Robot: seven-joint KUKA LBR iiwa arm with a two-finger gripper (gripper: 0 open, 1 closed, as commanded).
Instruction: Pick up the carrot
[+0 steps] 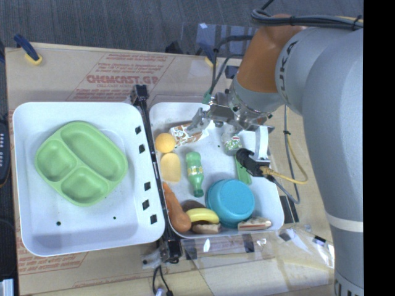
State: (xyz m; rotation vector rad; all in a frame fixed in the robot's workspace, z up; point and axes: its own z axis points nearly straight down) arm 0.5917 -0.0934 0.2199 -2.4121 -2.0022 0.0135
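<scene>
The carrot (176, 212), long and orange, lies along the left wall of the right bin (271, 193) near its front corner, next to a banana (203, 215). My gripper (231, 133) hangs over the back half of the same bin, well behind the carrot and to its right. Its fingers (199, 121) are spread open, with nothing gripped. A small green and white item (232, 143) lies below the gripper.
The right bin also holds an orange ball (165, 142), a yellow piece (170, 167), a green bottle (195, 172), a blue bowl (231, 202) and a hot dog (254, 224). A green divided plate (80, 163) lies in the left bin (37, 233).
</scene>
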